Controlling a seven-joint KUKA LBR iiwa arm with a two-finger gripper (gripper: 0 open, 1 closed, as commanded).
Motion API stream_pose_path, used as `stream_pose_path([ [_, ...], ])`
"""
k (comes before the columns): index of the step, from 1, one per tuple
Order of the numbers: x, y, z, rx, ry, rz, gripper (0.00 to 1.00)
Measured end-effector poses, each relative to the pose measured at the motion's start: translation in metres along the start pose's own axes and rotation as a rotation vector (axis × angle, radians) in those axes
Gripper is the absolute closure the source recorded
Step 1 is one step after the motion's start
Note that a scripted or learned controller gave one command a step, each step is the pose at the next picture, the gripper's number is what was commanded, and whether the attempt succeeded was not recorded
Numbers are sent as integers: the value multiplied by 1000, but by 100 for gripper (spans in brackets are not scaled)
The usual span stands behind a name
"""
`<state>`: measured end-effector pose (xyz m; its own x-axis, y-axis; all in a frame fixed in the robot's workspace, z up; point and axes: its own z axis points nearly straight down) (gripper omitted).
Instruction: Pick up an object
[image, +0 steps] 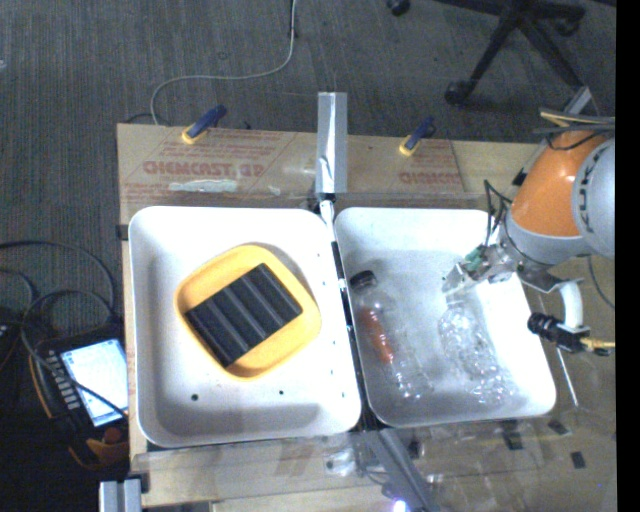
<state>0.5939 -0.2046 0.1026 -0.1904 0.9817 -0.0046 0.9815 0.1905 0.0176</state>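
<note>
Over the right bin (520, 395) we see the arm (560, 200) reach in from the right, its gripper (478, 266) low above the bin's far right part — whether it is open or closed, we cannot tell. A clear bottle (375, 325) with a dark cap lies along the bin's left wall; crumpled clear plastic (465, 345) lies just near of the gripper. In the left bin (150, 400) rests a yellow tray (250, 308) with a black ribbed insert — well apart from the gripper.

Dark grey carpet (70, 90), office-chair base (510, 40).
</note>
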Motion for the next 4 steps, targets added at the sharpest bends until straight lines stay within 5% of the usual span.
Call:
stream_pose_path([
  [1, 0, 0, 0, 0, 0, 0, 0],
  [2, 22, -45, 10, 1, -5, -156, 0],
  [3, 53, -64, -63, 18, 4, 124, 0],
  [4, 32, -55, 10, 8, 0, -52, 0],
])
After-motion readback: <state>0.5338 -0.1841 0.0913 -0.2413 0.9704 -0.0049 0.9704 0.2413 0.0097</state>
